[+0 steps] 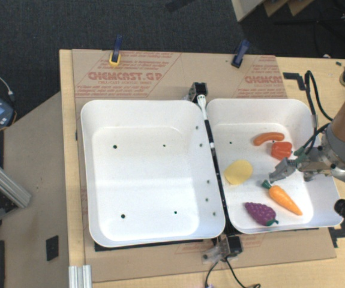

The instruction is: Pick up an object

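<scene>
Two white bins sit side by side on a cardboard-covered bench [160, 71]. The left bin [100, 119] and the right bin [244, 110] touch along a black divider strip.

Five toy food pieces, all in the right bin:
- one sausage [269, 138], orange-red, toward the back, lying roughly crosswise
- one red piece [281, 150], small, probably a tomato or pepper, just beside the sausage on its near side
- one yellow round piece [238, 173], flat-looking, near the divider, apart from the others
- one carrot [284, 199], orange with a green stub at its left end, lying at a slant toward the front right
- one bunch of purple grapes [260, 213], near the front wall, just beside the carrot's left end

The arm comes in from the right, and the gripper [282, 171] hangs low over the right bin, between the red piece and the carrot. A grey finger [278, 173] points left and down, its tip close above the carrot's green end. Nothing seen between the fingers; whether they are apart or together, I cannot tell at this angle.

Two blue clamps [117, 45] hold the cardboard at the back edge, one left and one right. One black cable [314, 98] runs along the right bin's far corner.
</scene>
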`<move>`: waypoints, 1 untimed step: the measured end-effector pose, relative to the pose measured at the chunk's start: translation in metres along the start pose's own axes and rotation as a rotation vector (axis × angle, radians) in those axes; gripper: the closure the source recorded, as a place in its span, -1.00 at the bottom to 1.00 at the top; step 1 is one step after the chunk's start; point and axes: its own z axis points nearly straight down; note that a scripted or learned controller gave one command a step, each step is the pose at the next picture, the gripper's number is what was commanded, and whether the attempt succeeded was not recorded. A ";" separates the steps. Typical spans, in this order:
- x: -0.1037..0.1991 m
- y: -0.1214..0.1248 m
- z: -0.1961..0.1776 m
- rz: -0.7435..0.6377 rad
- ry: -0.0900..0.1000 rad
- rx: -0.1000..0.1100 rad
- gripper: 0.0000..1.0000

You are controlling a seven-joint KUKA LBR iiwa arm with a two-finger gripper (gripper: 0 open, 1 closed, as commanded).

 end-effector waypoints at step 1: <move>0.035 0.005 0.091 0.006 -0.011 -0.017 -1.00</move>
